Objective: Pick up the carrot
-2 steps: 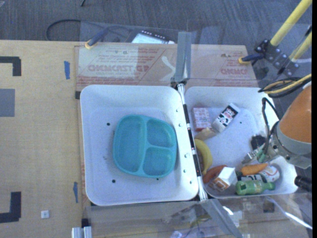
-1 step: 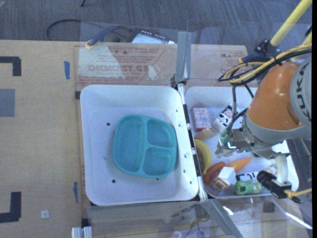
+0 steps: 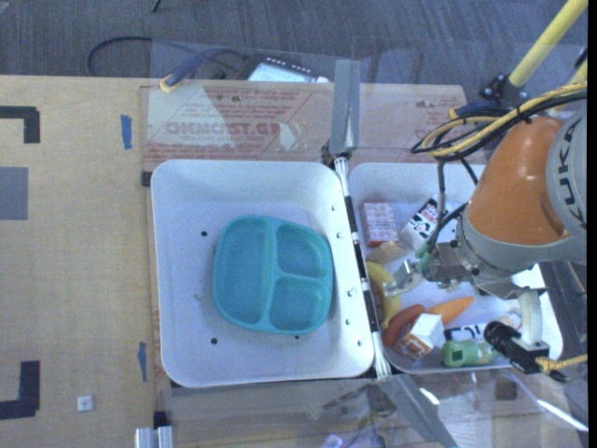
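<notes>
A wooden tabletop carries two shallow white bins side by side. The left bin holds a teal divided plate lying flat near its middle, its three compartments bare. Past the divider, the right bin is crowded: a pink packet near the top, a black-and-white carton just beside it, a yellow banana along the left wall, a reddish-brown sausage-shaped piece below it, a small white and orange box and a green toy near the lower edge. The carrot, orange and tapered, lies slantwise low in the middle of this bin, between the sausage-shaped piece and the arm, with the box just below it. Over it hangs the grey arm with its orange band, and the tool sits just above and left of the carrot; whether it is open or closed cannot be told from this angle, and nothing is seen in its grip. The carrot is likely a light, rigid plastic toy with a smooth, somewhat slippery skin, best taken across its thicker middle, square to its long axis, clear of its neighbours.
</notes>
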Tool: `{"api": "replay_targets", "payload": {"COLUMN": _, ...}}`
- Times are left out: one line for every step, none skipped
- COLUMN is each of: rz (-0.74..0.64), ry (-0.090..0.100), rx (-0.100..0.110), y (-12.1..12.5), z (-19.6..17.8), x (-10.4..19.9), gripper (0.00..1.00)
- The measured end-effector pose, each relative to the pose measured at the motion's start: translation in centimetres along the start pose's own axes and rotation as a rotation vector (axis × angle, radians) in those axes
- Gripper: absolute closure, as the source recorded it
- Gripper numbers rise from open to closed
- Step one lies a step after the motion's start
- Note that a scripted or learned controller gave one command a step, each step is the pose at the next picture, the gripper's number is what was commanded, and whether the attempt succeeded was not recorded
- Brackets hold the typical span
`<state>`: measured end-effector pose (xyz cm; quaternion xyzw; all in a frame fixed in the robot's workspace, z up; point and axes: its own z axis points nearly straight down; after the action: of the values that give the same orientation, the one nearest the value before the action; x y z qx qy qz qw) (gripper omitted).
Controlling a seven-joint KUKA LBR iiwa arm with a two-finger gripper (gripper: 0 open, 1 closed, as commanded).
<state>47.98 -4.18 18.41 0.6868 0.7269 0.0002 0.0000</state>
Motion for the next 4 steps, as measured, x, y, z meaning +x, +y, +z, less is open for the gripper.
{"api": "replay_targets", "payload": {"rz": -0.082, "ry": -0.001, "rx": -0.001, "y": -0.3, "z": 0.0, "x": -4.9, "gripper": 0.00}}
{"api": "replay_targets", "payload": {"rz": -0.044, "ry": 0.000, "rx": 0.002, "y": -0.6, "z": 6.5, "x": -9.6, "gripper": 0.00}}
{"api": "replay_targets", "payload": {"rz": -0.047, "ry": -0.001, "rx": -0.005, "y": -0.7, "z": 9.8, "x": -15.4, "gripper": 0.00}}
{"api": "replay_targets", "payload": {"rz": -0.046, "ry": -0.002, "rx": -0.010, "y": -0.6, "z": 8.6, "x": -15.4, "gripper": 1.00}}
